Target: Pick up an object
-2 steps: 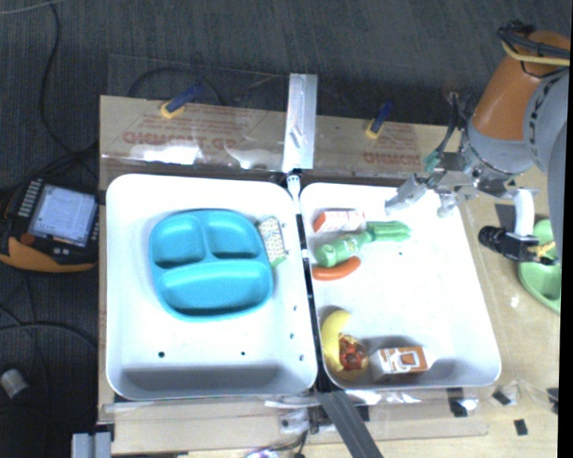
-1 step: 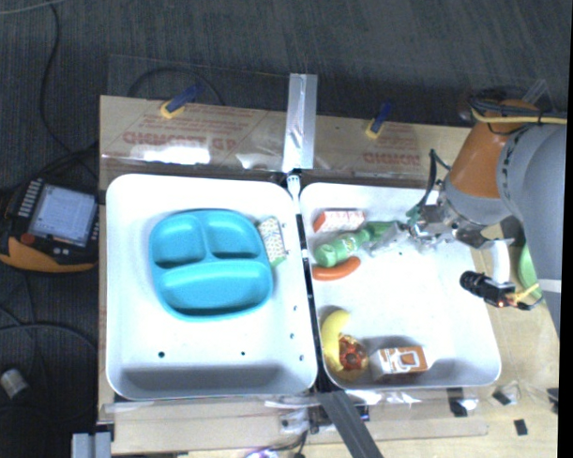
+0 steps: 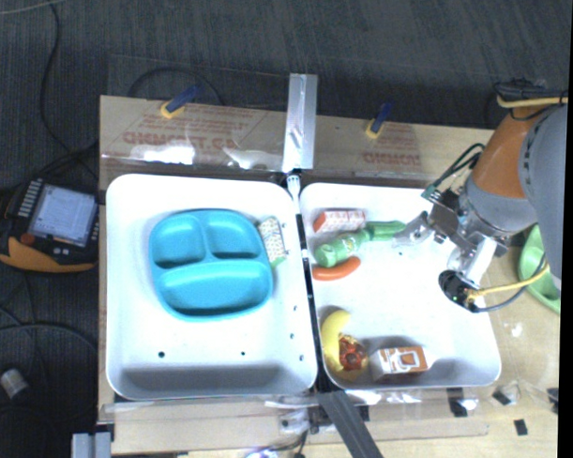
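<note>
Objects for picking lie in the right bin (image 3: pixel 471 305): a green bottle (image 3: pixel 356 239), an orange carrot (image 3: pixel 337 266), a yellow banana (image 3: pixel 335 330) and a small carton (image 3: pixel 399 361). Left of them, the other bin (image 3: pixel 125 293) holds a blue tray (image 3: pixel 210 261). Further right the gripper (image 3: pixel 446 240) hangs above the bin's upper right part, and I cannot tell how it stands.

Robotics lab: clamped bench (image 3: pixel 131 124), cables (image 3: pixel 31 17), handheld controller (image 3: pixel 52 220).
</note>
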Robot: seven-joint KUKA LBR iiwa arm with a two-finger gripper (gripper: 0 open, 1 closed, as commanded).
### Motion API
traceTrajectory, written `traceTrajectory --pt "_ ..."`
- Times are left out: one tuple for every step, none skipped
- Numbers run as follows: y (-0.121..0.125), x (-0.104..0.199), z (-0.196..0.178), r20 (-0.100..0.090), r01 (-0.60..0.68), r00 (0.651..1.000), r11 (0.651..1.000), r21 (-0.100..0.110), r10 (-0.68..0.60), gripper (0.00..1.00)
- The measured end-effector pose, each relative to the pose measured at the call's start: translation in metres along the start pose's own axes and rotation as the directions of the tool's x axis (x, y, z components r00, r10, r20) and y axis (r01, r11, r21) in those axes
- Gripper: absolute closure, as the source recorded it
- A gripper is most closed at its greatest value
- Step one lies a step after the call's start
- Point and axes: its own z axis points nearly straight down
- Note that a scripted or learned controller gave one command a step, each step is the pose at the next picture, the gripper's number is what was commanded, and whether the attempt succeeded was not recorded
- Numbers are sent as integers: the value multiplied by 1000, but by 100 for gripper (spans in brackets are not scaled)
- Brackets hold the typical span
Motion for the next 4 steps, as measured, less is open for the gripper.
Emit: traceTrajectory --pt "-8 -30 67 1 -531 847 847 4 531 0" --pt "-20 33 80 -8 -648 762 762 -6 648 0" --pt "17 -35 -8 0 -415 910 910 0 415 0" --pt "-55 40 46 2 -722 692 692 5 722 0"
